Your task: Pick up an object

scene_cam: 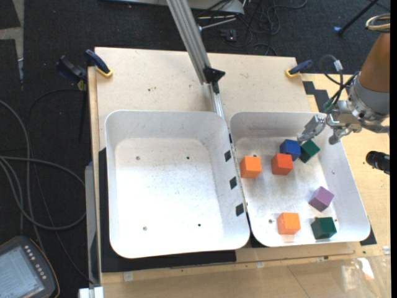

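Nearest the camera, in the right bin, an orange cube and a dark green cube sit along the front edge, just beside each other. A purple cube lies a bit behind the green one, apart from it. Mid-bin, two more orange cubes: one by the left wall, a redder one near it. Behind those, a blue cube touches a second green cube. The tool hangs just above and behind that blue-green pair, over the bin's back right part; whether it is released or clenched cannot be told, nothing seen between its fingers. The left bin lies alongside, walls touching. Both rest on the pale surface, clamps at the far corners.
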`<state>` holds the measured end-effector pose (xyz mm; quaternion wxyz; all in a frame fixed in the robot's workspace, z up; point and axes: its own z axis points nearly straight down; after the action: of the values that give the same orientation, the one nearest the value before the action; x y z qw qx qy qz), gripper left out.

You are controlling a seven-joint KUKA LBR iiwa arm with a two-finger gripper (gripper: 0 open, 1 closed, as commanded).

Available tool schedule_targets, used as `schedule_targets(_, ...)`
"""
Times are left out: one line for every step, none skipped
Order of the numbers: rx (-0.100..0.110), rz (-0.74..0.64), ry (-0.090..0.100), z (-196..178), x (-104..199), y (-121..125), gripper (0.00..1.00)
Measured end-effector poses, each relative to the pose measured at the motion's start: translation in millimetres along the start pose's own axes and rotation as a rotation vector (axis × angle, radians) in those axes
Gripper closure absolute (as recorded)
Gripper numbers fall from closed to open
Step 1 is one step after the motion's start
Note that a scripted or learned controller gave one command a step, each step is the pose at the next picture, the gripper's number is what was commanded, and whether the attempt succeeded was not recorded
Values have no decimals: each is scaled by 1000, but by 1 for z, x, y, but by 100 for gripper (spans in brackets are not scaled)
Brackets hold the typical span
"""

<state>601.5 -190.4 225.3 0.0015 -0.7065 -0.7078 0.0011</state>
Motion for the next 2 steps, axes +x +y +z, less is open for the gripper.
schedule_targets(-4, -2, -1, -2, 0, 1, 0)
schedule_targets(0, 2, 0, 41, -1, -2, 0)
